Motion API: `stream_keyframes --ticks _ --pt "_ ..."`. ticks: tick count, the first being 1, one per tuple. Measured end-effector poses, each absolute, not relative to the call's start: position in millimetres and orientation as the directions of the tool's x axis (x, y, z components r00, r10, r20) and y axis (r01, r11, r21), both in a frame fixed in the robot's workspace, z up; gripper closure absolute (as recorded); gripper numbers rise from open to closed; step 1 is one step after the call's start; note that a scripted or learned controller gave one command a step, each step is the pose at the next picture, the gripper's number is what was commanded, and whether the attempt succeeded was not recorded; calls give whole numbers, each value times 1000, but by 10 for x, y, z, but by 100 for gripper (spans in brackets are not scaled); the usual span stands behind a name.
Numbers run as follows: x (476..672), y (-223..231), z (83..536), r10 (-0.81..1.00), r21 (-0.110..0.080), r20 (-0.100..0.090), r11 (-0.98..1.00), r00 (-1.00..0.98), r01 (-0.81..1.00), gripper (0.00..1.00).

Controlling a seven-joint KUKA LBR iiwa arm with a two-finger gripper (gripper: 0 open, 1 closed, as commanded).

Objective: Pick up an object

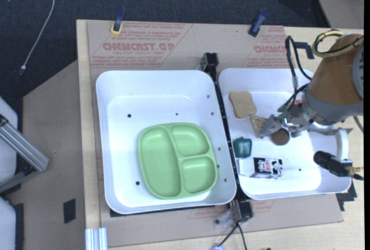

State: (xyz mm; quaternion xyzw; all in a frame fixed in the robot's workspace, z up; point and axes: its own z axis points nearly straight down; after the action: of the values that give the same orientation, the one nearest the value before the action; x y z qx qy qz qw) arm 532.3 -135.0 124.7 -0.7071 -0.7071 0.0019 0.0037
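Note:
The right bin (300,184) holds a tan bread-like slice (243,103), a small dark green object (243,146), a flat black-and-white item (267,166) and a brown rounded object (281,138). My gripper (267,127) is down inside this bin near its middle, just below the tan slice and right beside the brown object. A small tan piece (258,122) shows at the gripper's left tip. Whether anything is held is hidden by the gripper body. The grey arm with its orange band (338,72) comes in from the right.
The left bin (110,127) contains a light green divided plate (176,159). A black divider (222,121) runs between the bins. Two clamps (118,22) sit on the cardboard at the back. Cables loop above the wrist.

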Motion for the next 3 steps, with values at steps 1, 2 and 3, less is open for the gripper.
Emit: stream_keyframes --ticks 1,2,3 --pt "5318 -1345 824 1000 -3 1 -2 2 1000 0" --pt "5328 -1346 945 1000 1 0 -1 1 1000 100" --pt "5369 -1447 1450 1000 5 -2 -1 1 1000 100"
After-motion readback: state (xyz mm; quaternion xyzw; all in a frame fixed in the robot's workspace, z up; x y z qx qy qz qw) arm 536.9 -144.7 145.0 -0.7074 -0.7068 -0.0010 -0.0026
